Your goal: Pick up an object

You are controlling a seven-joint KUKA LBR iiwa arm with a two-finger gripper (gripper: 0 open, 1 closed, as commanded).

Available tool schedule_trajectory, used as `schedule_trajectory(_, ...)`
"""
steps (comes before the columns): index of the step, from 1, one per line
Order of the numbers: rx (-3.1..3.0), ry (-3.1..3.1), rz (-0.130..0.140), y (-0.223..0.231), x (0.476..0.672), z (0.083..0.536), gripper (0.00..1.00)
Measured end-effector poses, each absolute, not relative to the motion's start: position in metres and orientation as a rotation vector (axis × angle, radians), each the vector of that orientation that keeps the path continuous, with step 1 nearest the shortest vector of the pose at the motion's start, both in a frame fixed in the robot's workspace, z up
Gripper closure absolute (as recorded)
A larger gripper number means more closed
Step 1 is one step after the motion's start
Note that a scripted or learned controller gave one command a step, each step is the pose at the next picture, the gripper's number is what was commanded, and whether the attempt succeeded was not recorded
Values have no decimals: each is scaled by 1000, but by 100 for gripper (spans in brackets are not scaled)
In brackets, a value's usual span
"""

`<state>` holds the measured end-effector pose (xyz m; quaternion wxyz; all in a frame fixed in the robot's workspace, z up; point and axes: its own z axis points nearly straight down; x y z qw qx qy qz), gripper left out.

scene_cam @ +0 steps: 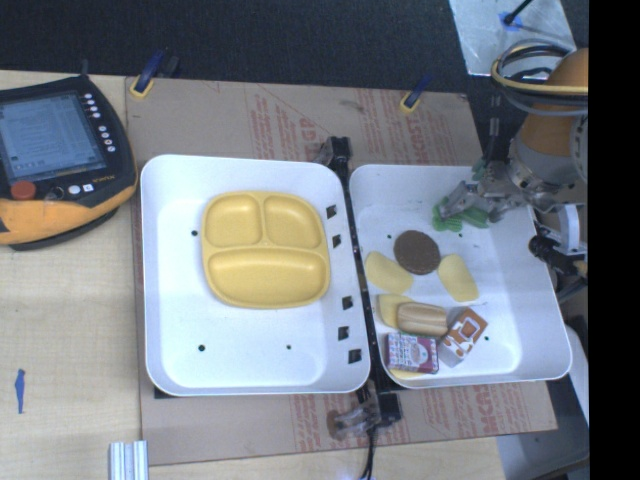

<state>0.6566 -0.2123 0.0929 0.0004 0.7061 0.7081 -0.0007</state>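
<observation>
My gripper (484, 200) is low over the far right corner of the right bin (535, 358), right above a small green object (453, 215) that pokes out to its left. Whether the green object is held is hidden by the gripper body. In the same bin, nearer the middle, lie a brown round cookie (416, 252), three pale yellow pieces (386, 271) (459, 278) (390, 306), a tan bun (422, 318), a pink packet (412, 353) and an orange-and-white packet (465, 332).
The left bin (170, 348) holds a yellow divided plate (266, 248). A teach pendant (55, 163) lies on the bench at the far left. The arm's orange band (560, 88) and cables rise at the right edge.
</observation>
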Motion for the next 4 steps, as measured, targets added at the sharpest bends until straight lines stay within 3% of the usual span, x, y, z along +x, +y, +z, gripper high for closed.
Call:
schedule_trajectory(1, 2213, 2231, -2, -161, 657, 93, 0)
schedule_trajectory(2, 2225, 2230, -9, -136, 586, 92, 0)
schedule_trajectory(3, 2220, 2232, -8, -111, 657, 92, 0)
schedule_trajectory(4, 2227, 2229, -12, -122, 561, 91, 0)
